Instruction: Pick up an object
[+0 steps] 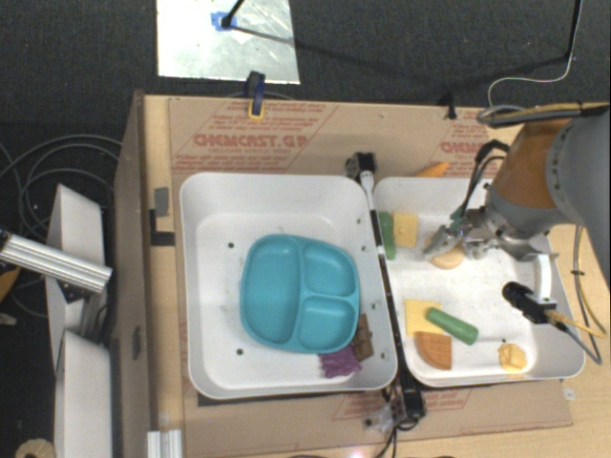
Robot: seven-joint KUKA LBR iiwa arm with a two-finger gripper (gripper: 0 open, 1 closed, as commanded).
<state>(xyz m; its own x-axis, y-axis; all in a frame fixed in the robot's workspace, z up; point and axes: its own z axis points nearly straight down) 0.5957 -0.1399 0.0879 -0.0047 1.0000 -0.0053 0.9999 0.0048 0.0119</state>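
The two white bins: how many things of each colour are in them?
Blue: 1, the divided plate.
Purple: 1, the piece by the plate.
Brown: 1, the piece beside it.
Green: 2, the stick and the cucumber.
Yellow: 2, the cheese block and the wedge.
Orange or tan: 3, the waffle, the small lump and the piece at the gripper.
Total: 10.

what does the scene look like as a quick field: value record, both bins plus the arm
left bin: shallow white bin holding a turquoise plastic divided plate, with a purple crumpled piece and a small brown piece at its near right corner
right bin: shallow white bin holding a green cylinder lying over a yellow flat slab, a waffle-patterned orange piece, a pale yellow block and a small tan lump
arm: gripper low over the right bin's far side, at a beige rounded piece
grasp: cannot tell
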